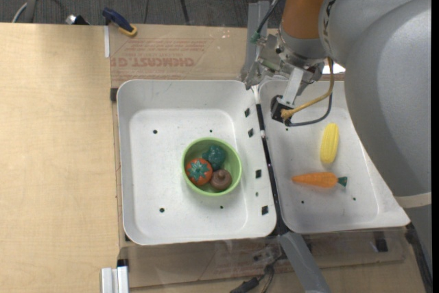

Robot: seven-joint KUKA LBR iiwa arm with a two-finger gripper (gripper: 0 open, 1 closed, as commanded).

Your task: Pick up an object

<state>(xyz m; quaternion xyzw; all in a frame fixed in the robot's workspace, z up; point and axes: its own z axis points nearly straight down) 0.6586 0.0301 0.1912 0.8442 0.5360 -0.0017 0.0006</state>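
**Gripper** (256, 76): hangs over the far end of the divide between the two bins, near the back rims. Whether it is open or closed cannot be told from this angle. Nothing is seen in its grasp, and it appears to touch none of the listed items.

**Arm** (384, 79): grey with an orange band, and covers the right side of the view.

**Left bin** (140, 147): holds one green bowl (233, 160), upright, slightly toward the near side of the floor.
- In the bowl: a red-orange tomato (199, 171) at left, a teal piece (216, 156) behind, and a brown piece (221, 180) at right, all packed together and touching.

**Right bin** (309, 209): holds two loose items, well apart from the gripper.
- Corn (330, 143): yellow, lying lengthwise.
- Carrot (315, 180): orange with a green tip, lying crosswise just nearer than the corn and not touching it.

**Cardboard** (171, 55): flat behind the left bin, with red lettering.

**Clamp** (118, 20): blue and yellow, at the far edge of the cardboard.
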